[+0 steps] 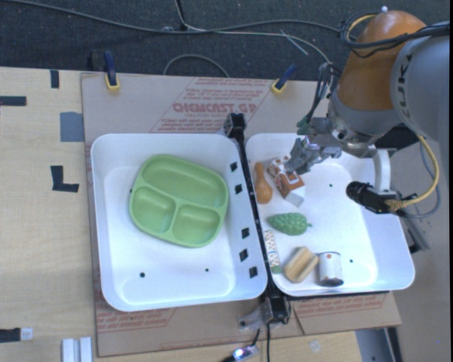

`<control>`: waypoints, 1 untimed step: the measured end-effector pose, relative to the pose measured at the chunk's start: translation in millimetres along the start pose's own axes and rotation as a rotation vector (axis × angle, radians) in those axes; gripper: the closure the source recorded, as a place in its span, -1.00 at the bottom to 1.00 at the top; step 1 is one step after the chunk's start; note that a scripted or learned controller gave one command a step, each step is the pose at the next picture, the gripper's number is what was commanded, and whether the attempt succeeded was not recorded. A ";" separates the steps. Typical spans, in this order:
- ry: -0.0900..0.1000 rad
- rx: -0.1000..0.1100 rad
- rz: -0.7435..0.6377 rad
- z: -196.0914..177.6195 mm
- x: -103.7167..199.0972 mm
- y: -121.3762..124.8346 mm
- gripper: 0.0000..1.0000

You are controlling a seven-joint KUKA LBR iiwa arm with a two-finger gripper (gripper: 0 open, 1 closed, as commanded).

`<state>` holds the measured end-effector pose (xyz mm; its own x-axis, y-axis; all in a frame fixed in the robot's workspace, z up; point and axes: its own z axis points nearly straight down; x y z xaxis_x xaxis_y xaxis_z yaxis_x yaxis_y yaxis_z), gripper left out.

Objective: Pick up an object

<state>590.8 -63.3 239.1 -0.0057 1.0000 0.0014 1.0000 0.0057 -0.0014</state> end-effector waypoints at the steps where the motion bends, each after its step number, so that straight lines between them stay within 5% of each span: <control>1: 0.000 0.000 -0.001 -1.5 58.1 -2.6 1.00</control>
